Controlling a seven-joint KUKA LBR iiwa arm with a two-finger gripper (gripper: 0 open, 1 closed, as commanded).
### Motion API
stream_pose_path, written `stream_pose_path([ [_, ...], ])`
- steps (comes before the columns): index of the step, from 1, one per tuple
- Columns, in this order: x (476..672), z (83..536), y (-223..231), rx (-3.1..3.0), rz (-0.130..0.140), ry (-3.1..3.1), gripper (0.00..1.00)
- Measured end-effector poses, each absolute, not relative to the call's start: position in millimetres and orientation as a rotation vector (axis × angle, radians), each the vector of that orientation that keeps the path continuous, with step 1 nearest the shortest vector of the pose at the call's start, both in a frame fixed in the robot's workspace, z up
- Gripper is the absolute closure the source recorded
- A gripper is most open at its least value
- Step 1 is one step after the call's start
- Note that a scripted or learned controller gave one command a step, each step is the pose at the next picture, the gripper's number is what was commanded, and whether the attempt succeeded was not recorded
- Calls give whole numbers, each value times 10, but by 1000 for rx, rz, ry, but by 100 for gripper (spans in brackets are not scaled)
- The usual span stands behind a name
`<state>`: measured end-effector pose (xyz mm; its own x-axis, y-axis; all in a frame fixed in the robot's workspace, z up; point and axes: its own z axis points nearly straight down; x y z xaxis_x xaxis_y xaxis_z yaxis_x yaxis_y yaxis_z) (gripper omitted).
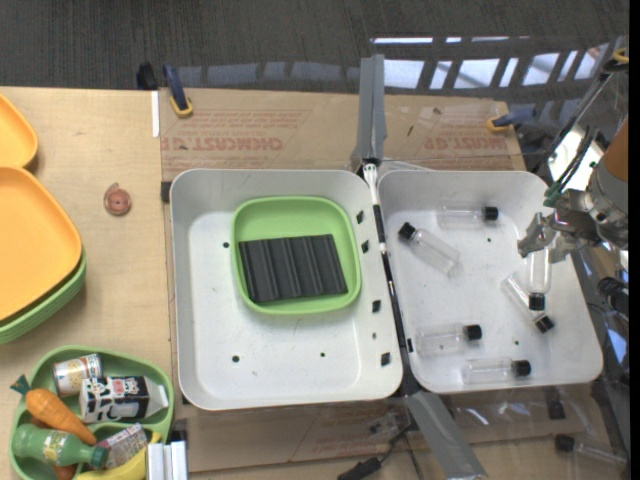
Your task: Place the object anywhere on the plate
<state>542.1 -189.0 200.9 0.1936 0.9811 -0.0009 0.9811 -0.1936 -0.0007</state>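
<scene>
A green plate (296,218) with a dark ribbed mat (293,267) on it lies in the left white bin (200,298). Several clear vials with black caps lie in the right bin (430,193). My gripper (541,244) is over the right side of that bin, well right of the plate. It is shut on one clear vial (537,273), which hangs upright from between the fingers with its black cap down. Another vial (520,294) lies just beneath and beside it.
Loose vials lie at the bin's back (465,214), centre left (428,247) and front (447,340) (495,370). Left of the bins are stacked orange and green plates (35,248) and a green bowl of toy food (90,408). A raised divider (385,268) separates the bins.
</scene>
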Motion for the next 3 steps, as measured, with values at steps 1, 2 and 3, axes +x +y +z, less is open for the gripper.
stream_pose_path([
  [1,5041,1645,-1886,2383,-4,2052,100],
  [2,5042,1646,-1887,2383,-4,2051,0],
  [3,4775,2078,-1439,2617,-4,1741,0],
])
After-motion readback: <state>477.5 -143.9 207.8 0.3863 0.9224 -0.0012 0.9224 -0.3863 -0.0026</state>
